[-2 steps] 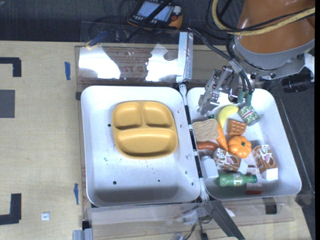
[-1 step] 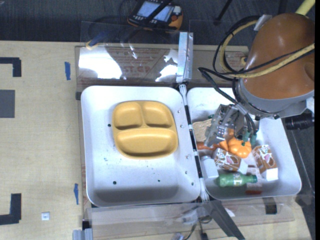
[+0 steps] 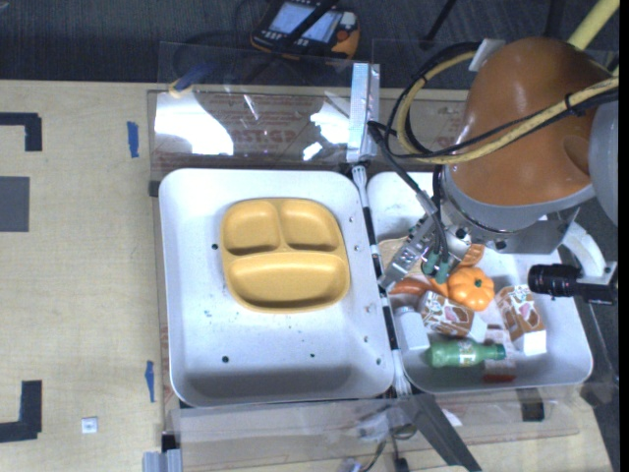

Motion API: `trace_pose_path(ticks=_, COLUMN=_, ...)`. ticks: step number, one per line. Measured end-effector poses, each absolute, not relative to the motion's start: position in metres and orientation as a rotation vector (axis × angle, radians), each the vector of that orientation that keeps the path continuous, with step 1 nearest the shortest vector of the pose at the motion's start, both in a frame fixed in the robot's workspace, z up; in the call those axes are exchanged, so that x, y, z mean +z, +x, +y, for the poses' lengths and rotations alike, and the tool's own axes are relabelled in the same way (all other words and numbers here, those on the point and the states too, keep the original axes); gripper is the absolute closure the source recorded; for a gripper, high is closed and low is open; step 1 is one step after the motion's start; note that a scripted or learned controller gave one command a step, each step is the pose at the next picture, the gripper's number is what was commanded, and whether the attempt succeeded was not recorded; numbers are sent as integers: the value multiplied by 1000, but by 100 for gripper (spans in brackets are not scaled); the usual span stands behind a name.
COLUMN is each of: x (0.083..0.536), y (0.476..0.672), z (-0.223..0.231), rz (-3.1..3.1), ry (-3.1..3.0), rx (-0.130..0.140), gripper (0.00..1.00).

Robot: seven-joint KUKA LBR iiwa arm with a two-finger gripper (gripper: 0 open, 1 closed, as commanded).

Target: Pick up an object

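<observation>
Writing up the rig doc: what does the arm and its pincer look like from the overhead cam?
The arm shows a large rounded orange band above a grey wrist section. Yellow and black cables loop over and beside it. A black cylindrical part sticks out on its right side. The pincer is slim, metallic grey.

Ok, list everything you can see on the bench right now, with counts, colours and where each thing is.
White bins: 2, side by side; left bin, right bin.
Divided plate: 1, yellow, middle of left bin.
Toy pumpkin: 1, orange, right bin, beside the tool.
Bottle: 1, green, lying along right bin's near edge.
Snack packets: 2, brown and white, right bin; one below the pumpkin, one to its right.
Handheld controller: 1, black with screen, beyond the bins.
Arm: 1, orange band, above right bin.
Tool: 1, silver, low among right bin's items.
</observation>
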State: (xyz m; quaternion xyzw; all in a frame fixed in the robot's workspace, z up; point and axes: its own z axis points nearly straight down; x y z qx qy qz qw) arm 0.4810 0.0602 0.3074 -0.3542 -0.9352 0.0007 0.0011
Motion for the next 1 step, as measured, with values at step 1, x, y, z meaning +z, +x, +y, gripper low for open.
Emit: trace_pose_path(ticks=1, x=289, y=558, z=35, rz=-2991, ry=-972, rx=-1, gripper=100)
